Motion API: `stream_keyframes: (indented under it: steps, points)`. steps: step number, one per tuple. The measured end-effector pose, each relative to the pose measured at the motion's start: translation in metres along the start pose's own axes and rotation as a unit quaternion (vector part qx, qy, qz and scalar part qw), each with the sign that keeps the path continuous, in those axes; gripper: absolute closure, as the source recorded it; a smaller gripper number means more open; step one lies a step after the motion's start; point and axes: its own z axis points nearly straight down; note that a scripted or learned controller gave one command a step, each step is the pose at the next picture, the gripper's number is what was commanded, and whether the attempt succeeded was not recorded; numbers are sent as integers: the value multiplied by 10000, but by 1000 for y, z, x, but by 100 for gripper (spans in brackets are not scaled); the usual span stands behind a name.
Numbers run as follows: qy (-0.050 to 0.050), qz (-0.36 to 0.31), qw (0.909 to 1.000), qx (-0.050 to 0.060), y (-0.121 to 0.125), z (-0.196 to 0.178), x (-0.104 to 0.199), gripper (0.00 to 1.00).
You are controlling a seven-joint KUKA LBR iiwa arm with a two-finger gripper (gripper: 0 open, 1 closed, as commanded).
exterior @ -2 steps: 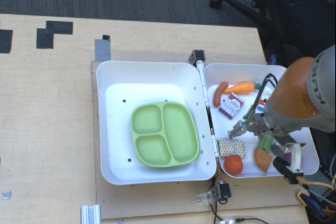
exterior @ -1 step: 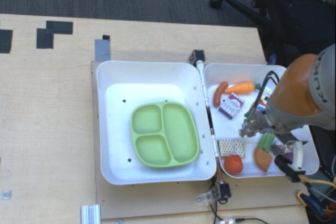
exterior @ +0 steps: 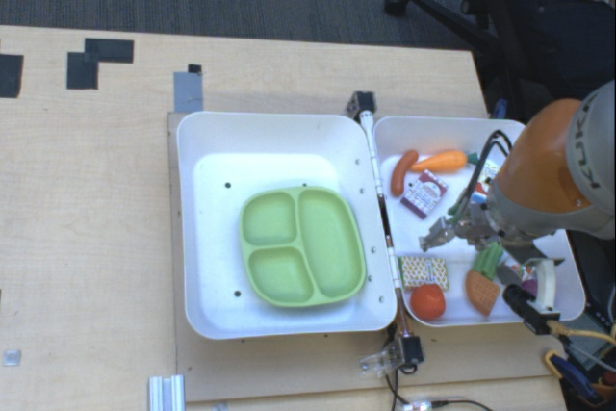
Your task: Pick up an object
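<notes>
The right white bin (exterior: 573,298) holds several toy foods. A red sausage (exterior: 402,171) and an orange carrot (exterior: 442,162) lie at its far end, with a small purple-and-white packet (exterior: 423,195) just below them. A speckled square cracker (exterior: 423,270) and a red tomato (exterior: 428,302) sit at the near left corner. An orange piece (exterior: 482,292) with a green piece (exterior: 489,257) above it lies to their right. My gripper (exterior: 445,234) hangs low in the bin's middle, between the packet and the cracker. The grey arm with its orange band (exterior: 539,170) covers the bin's right side.
The left white bin (exterior: 192,207) holds a green three-compartment plate (exterior: 302,246). A black clip (exterior: 362,103) sits where the bins meet at the far edge. Cables and a clamp (exterior: 399,353) lie at the near edge. An office chair base (exterior: 433,10) stands beyond the bench.
</notes>
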Motion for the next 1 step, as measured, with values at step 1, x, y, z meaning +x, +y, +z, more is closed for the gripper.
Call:
stream_keyframes:
  steps: [1]
  points:
    - [2,-9,10000,-19,2,-10,1,100]
